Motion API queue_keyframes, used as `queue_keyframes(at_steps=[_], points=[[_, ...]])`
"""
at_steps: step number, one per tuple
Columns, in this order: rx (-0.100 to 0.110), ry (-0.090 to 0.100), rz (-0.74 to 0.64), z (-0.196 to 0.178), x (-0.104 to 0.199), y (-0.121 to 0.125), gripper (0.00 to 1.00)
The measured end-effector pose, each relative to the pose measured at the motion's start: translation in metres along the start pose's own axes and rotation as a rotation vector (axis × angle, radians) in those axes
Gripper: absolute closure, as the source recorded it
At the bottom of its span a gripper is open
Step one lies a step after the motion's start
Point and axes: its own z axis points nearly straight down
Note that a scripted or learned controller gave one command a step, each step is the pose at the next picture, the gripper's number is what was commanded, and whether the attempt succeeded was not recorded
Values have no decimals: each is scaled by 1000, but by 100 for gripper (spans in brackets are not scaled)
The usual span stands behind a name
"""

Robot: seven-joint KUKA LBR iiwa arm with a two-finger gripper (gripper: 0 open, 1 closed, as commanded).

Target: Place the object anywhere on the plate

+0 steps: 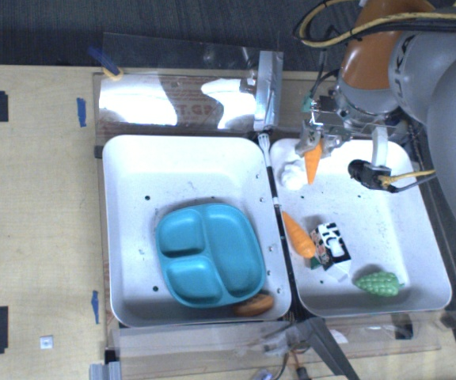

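Carrot [312, 161] is seen hanging point-down from the end effector [317, 135], pinched at its top between the fingers, above the right bin's [418, 244] back-left corner. Blue divided plate [210, 253] is seen in the left bin [133, 172]. A second carrot [298, 236], a black-and-white packet [330, 243] and a green knobbly item [378, 283] are seen in the right bin.

Bright overhead light glares off the clear panel [172, 101]; the image looks slightly soft, perhaps blurred.
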Motion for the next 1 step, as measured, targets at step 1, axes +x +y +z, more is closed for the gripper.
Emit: queue_keyframes(at_steps=[1], points=[[1,3,-111,0,66,-52,100]])
